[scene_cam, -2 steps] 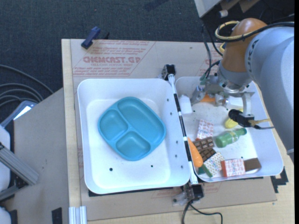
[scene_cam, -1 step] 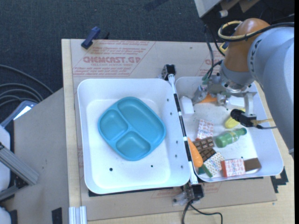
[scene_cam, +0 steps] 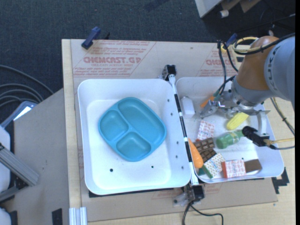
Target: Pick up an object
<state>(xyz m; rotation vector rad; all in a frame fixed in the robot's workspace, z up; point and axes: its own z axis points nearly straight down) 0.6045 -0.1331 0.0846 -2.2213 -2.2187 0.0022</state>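
Tool (scene_cam: pixel 224 104) low in right bin (scene_cam: pixel 276 159), at bin's 12 o'clock; whether closed or apart, cannot tell. Nothing seen held. Corn (scene_cam: pixel 236 121) at tool's 4 o'clock, just beside.

Step, as judged: descend for grasp. Best pick one free-lying item, centre over it, avoid bin wall and crowded pile at bin's 6 o'clock.

Count: two bins; one blue plate (scene_cam: pixel 132 128) in left bin (scene_cam: pixel 89 125); one corn, one green bottle (scene_cam: pixel 228 139), one carrot (scene_cam: pixel 196 155), one chocolate bar (scene_cam: pixel 205 147), few small packets.
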